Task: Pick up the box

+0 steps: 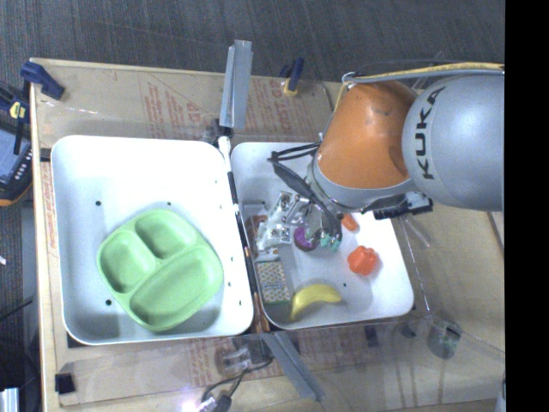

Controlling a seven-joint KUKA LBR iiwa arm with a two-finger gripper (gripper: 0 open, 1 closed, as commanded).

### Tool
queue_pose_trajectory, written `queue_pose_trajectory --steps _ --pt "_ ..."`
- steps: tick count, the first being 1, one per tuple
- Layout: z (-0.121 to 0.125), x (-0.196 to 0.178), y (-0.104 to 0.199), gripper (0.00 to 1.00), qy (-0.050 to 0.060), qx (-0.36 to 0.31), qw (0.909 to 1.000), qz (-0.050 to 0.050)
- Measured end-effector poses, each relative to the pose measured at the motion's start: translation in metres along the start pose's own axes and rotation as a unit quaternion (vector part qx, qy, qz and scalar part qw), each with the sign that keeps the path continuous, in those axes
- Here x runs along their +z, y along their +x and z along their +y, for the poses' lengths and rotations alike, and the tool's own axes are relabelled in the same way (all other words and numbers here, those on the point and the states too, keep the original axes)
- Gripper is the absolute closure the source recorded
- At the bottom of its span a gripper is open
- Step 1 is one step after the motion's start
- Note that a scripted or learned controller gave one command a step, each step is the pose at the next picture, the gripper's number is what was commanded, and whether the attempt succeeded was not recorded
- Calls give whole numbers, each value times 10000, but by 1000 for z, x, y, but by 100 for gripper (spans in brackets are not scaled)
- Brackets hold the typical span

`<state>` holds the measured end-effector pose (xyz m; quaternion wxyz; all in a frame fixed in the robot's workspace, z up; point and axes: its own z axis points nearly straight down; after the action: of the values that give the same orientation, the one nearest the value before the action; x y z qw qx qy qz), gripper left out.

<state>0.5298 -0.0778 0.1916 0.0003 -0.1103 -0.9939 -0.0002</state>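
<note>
The gripper [281, 221] hangs over the right bin [390, 294], finger state unreadable; the patterned box [273, 281] lies at its six o'clock, seemingly apart.

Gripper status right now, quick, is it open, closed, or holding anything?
Gripper: low in the right bin, above the box; whether it is open or closed cannot be told.

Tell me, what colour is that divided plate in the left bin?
Light green, seen clearly in the camera view: the divided plate.
</note>
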Motion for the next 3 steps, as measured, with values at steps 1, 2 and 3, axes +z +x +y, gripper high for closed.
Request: queue_pose_trajectory --steps 1,2,3 --pt "-15 -130 -76 100 6 445 9990 -24" --pt "-85 31 -46 100 1 -532 9986 -4" --pt "-102 31 -138 100 4 -1070 9943 -17"
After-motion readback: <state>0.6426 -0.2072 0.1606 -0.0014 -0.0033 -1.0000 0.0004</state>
